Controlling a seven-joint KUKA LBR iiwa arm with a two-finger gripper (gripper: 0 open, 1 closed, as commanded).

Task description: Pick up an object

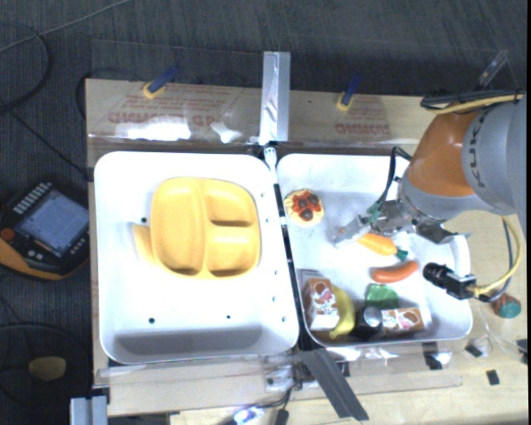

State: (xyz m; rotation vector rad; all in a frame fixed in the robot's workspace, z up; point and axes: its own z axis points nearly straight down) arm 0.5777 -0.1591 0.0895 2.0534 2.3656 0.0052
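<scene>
Gripper (382,222) sits low in the right bin (336,171); finger opening can't be made out from this angle, and nothing is visibly held.

Using the gripper as landmark:
- One orange carrot-like toy (378,243) is just below it, touching or nearly so.
- One red sausage-shaped toy (394,272) lies a bit further below, near the carrot.
- One round pizza-like toy (303,206) sits off to its left, near the bin's left wall.
- One banana (343,314) lies well below-left, on a brown packet (319,298).
- One dark bottle (369,319) and one boxed item (402,318) are along the bin's bottom edge.

The left bin (115,237), well left of the gripper, holds one yellow divided tray (203,226).
</scene>
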